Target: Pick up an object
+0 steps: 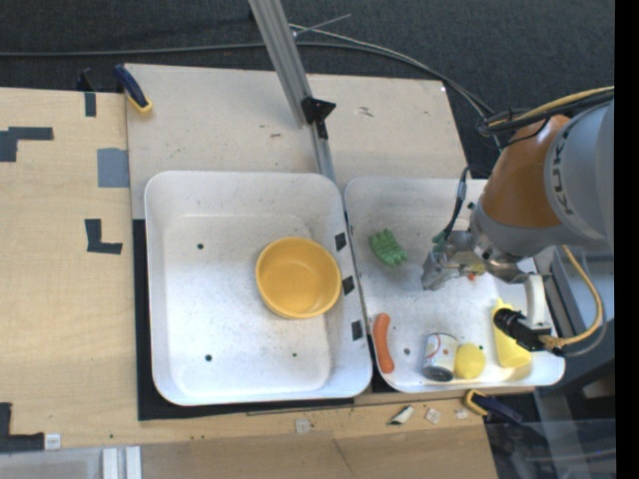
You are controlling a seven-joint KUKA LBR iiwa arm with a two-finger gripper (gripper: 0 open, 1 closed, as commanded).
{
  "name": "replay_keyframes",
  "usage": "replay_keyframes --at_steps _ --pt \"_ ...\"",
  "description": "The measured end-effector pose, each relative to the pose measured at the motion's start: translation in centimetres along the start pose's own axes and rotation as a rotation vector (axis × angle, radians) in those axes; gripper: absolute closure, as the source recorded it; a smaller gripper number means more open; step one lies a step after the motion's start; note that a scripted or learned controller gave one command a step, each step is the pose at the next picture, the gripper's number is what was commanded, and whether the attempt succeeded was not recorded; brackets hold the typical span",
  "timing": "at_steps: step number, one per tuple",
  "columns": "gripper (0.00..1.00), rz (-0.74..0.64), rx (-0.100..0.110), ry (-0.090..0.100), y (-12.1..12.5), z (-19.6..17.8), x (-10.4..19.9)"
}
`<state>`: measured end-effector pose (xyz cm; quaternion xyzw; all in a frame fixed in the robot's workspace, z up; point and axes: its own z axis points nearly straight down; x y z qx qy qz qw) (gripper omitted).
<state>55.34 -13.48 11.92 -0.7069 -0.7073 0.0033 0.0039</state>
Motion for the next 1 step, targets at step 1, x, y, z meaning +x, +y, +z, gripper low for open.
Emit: replay_keyframes --at_steps 1 --pt "0.0 0.001 -0.006 0.001 0.07 2.9 -0.01"
